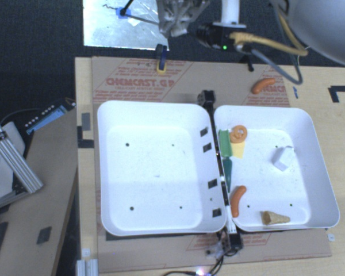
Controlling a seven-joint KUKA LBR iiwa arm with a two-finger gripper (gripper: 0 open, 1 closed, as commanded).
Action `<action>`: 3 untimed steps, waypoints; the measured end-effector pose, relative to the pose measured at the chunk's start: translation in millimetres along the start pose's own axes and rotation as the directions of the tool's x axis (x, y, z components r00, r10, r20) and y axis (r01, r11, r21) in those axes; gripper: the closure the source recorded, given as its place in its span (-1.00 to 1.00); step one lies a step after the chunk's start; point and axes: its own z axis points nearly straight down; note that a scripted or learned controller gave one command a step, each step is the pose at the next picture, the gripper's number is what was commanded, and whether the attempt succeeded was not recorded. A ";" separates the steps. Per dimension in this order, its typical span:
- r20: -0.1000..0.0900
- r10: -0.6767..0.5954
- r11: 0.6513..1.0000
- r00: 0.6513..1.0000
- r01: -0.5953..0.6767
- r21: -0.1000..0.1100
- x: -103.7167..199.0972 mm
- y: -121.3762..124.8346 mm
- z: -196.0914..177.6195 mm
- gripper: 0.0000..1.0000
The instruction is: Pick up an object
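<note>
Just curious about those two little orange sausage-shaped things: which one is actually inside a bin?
The orange sausage by the right bin's left wall, near its front. The other sausage lies outside on the cardboard behind that bin.

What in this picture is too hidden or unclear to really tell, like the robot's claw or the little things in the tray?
- Gripper: at the camera view's top edge, blurred and partly cut off.
- Arm: cropped by the top right corner.
- Green pieces: pressed against the right bin's left wall, their shape unclear.
- Small white object: pale on the white bin floor, too small to identify.
</note>
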 end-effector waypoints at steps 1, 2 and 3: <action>0.010 0.013 1.000 1.000 -0.013 0.014 -70.7 39.7 11.6 1.00; 0.007 -0.003 1.000 1.000 0.003 0.023 3.6 28.1 85.4 1.00; 0.010 0.010 1.000 1.000 -0.010 0.018 -47.2 51.3 128.4 1.00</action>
